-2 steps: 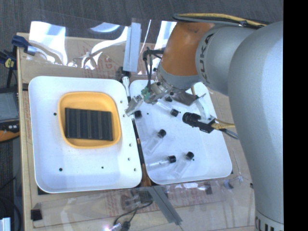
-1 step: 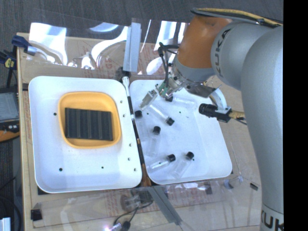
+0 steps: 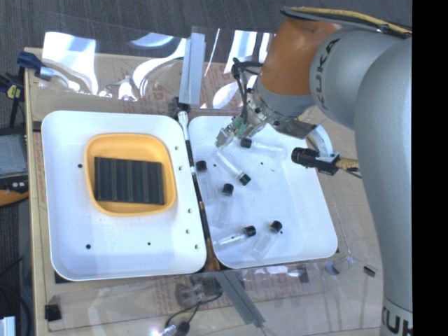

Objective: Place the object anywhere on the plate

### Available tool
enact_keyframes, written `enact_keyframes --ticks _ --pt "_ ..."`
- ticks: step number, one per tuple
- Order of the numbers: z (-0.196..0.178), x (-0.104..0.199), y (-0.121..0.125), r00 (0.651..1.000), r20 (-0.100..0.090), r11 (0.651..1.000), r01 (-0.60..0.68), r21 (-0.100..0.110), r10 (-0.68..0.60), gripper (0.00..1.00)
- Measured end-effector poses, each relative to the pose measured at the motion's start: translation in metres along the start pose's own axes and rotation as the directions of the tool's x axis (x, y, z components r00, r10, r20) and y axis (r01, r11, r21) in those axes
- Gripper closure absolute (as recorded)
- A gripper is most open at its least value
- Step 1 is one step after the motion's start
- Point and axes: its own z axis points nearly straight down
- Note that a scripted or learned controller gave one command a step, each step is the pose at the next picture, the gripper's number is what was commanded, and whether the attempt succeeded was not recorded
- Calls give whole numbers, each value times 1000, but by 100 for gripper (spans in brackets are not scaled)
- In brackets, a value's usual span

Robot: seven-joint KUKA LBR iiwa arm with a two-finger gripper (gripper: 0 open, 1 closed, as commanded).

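A yellow plate (image 3: 129,176) with a dark ridged centre is being seen in the left bin (image 3: 63,243), and nothing is lying on it, so the placing is being judged as not yet done. The task's things, small clear vials with black caps (image 3: 234,170), are lying scattered in the right bin (image 3: 308,222): one near the left wall, two near the middle, and two more toward the near edge. The gripper (image 3: 234,130) is being held low over the far part of the right bin, just beside the uppermost vial, at the end of the grey arm (image 3: 350,68) with its orange band. Whether anything is being gripped cannot be told, since the tip is small and blurred; possibly a vial is being approached. The picking, the carrying across to the left bin and the setting down on the plate are all being judged as left to do.
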Motion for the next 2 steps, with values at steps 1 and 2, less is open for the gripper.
enact_keyframes --ticks 1,2 --pt "15 42 -44 1000 -4 1000 13 5 -13 100" --pt "15 100 -73 986 -5 986 165 4 -165 100"
